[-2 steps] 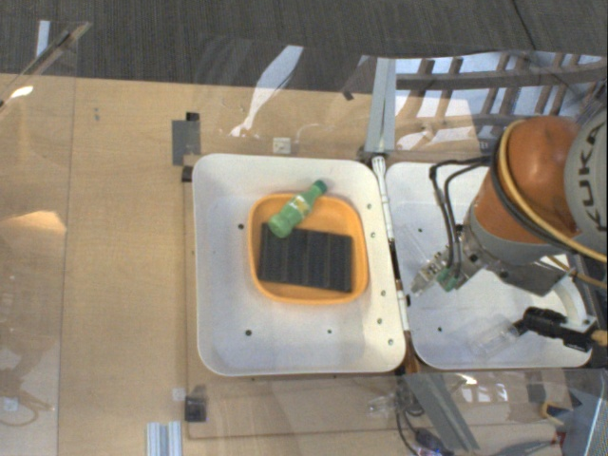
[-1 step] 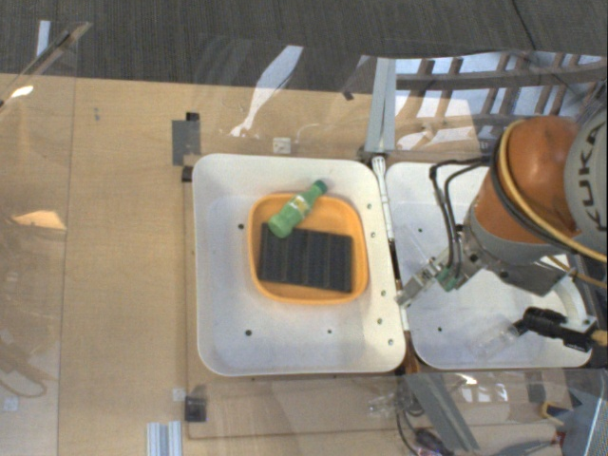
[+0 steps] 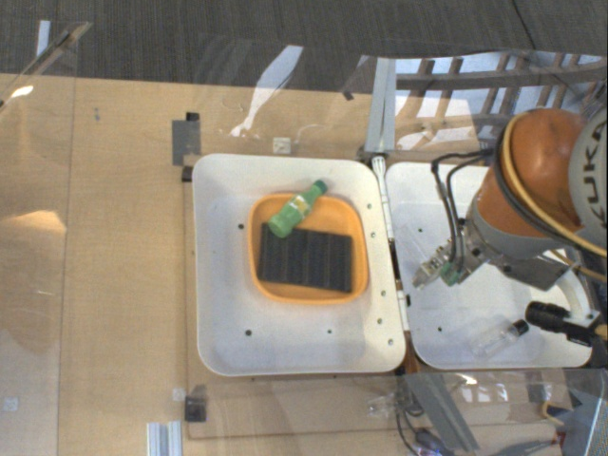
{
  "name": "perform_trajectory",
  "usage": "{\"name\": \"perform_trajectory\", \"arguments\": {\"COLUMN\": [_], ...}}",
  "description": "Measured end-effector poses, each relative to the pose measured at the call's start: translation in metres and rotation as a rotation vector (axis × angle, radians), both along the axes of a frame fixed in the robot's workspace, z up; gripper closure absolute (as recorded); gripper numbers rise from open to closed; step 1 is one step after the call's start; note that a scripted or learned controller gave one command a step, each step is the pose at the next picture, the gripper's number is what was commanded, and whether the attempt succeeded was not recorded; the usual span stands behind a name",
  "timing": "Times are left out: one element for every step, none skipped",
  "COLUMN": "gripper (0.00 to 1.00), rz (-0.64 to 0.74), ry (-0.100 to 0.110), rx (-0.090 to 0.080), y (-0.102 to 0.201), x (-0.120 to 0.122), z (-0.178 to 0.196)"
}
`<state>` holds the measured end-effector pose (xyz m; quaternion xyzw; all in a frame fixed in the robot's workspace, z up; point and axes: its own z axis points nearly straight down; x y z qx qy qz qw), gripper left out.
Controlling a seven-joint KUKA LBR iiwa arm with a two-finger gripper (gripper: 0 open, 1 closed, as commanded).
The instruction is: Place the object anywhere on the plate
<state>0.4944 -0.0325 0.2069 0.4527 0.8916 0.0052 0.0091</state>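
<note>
While hovering over the right bin (image 3: 494, 335), holds nothing visible, fingers' (image 3: 439, 272) spread impossible to tell; green bottle (image 3: 295, 209) lying on orange plate (image 3: 356, 224), left bin (image 3: 223, 283).

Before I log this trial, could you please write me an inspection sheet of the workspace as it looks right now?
Surface: wooden bench bearing two shallow white bins, left bin and right bin.
Job's things: orange plate in the left bin, with a dark ridged block on it; green bottle lying tilted across the plate's far rim.
Clutter: clear, bottle-like item in the right bin.
Grippers: gripper over the right bin; whether it holds anything cannot be told.
Cables: black cables along the arm.
Surroundings: metal frame, dark floor.
</note>
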Motion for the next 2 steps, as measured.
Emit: {"name": "perform_trajectory", "arguments": {"gripper": [0.0, 1.0], "rz": [-0.001, 0.004], "ry": [0.0, -0.006], "rx": [0.0, 0.0], "y": [0.0, 0.001], "x": [0.0, 0.002], "z": [0.0, 0.011]}}
